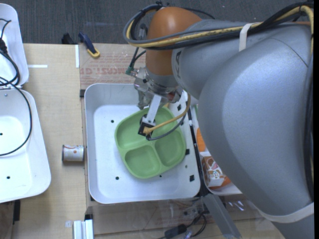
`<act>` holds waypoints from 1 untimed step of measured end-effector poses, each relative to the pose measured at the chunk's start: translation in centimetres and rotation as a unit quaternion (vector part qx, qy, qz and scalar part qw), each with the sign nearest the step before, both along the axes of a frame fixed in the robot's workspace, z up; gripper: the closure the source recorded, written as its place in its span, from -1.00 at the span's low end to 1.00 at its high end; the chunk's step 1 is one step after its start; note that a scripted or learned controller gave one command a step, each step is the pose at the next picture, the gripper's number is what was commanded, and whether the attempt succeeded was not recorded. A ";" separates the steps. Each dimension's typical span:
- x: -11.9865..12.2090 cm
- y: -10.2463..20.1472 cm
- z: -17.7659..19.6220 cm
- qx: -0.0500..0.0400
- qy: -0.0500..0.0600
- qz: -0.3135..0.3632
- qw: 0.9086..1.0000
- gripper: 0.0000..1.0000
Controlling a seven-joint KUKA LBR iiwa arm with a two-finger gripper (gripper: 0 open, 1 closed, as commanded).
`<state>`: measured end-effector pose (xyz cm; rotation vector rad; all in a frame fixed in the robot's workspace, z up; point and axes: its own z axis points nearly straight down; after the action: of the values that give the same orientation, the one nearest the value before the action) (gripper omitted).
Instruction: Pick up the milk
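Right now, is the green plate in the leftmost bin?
No, the green plate lies in the right-hand bin of the two.

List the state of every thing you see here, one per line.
green divided plate: right side up in the right bin, visible compartments empty
orange and white carton: lying at that bin's right rim, partly hidden by the arm
small can: on its side between the bins

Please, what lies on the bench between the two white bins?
In the camera view, a small cylinder lies on its side on the wooden bench, close to the bin that holds the green plate.
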<state>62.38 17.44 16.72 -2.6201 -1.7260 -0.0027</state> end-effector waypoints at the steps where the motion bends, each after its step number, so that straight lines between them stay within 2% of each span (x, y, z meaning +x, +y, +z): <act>1: -7.2 5.4 3.0 -0.003 0.002 0.011 1.000 1.00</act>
<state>55.15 22.89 19.70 -2.6030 -1.7574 0.0073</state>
